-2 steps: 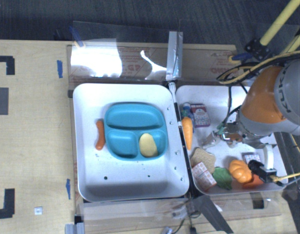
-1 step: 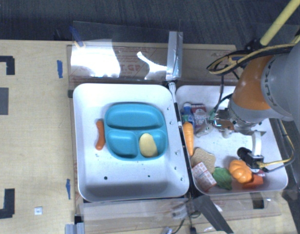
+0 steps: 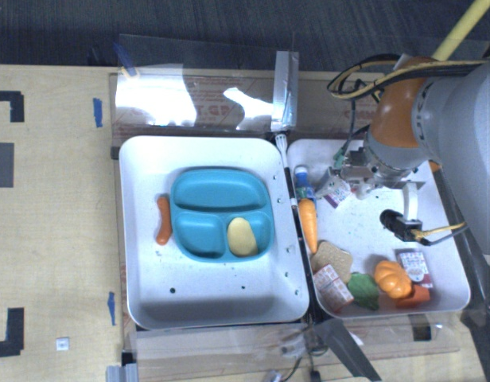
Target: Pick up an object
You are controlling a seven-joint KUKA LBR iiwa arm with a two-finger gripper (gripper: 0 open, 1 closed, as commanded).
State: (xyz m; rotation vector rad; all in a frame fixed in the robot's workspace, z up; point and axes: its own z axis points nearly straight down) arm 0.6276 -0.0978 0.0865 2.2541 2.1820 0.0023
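Arm's grey wrist w/ orange band covers upper right of the shallow white right bin [image 3: 460, 289]. Two-finger gripper [image 3: 350, 183] hangs at bin's top left over a small purple-white packet [image 3: 335, 195]; finger state can't tell. Orange toy carrot [image 3: 309, 223] along left wall; lumpy orange pumpkin-like toy [image 3: 392, 278] lower right, partly overlapping neighbours.

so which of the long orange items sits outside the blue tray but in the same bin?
The orange sausage, lying on the left bin floor left of the blue tray. The carrot lies in the right bin.

Bright overhead light; strong glare on the clear panel [image 3: 189, 102] (slightly soft focus).
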